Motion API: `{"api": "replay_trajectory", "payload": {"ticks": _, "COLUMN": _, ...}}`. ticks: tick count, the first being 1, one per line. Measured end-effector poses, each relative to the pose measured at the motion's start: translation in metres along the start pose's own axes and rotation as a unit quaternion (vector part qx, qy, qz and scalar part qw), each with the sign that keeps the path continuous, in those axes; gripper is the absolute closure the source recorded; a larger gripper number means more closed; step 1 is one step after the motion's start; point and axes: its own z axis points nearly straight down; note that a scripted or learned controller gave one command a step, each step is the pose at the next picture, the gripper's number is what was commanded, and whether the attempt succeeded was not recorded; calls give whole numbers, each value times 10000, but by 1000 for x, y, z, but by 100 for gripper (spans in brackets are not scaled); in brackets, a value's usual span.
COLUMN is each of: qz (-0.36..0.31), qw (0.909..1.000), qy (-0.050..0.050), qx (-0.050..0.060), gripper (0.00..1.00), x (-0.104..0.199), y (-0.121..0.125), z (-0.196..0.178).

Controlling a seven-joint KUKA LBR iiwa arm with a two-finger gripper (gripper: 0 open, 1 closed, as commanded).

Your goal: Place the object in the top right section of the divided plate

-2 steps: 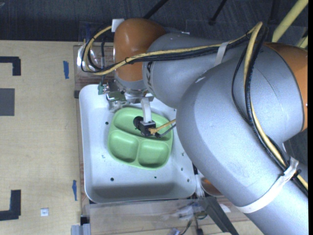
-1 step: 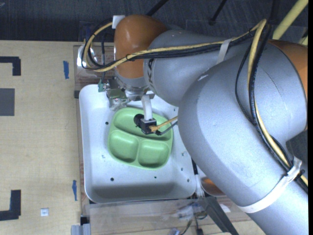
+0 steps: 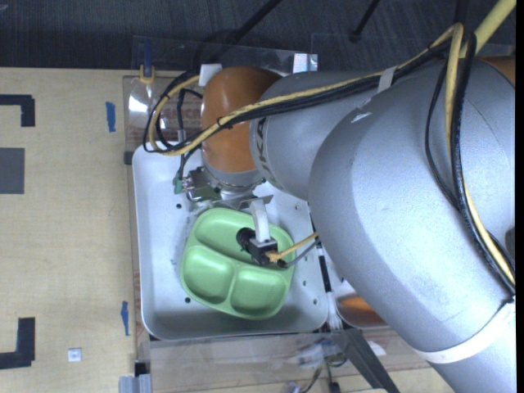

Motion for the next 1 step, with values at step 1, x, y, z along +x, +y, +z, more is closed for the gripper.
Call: {"api": "replay_trajectory", "payload": {"ticks": 1, "qz": -3, "qw": 10000, "qy": -4, "qx": 68, "gripper": 0, "x": 0, "y": -4, "z": 5}}
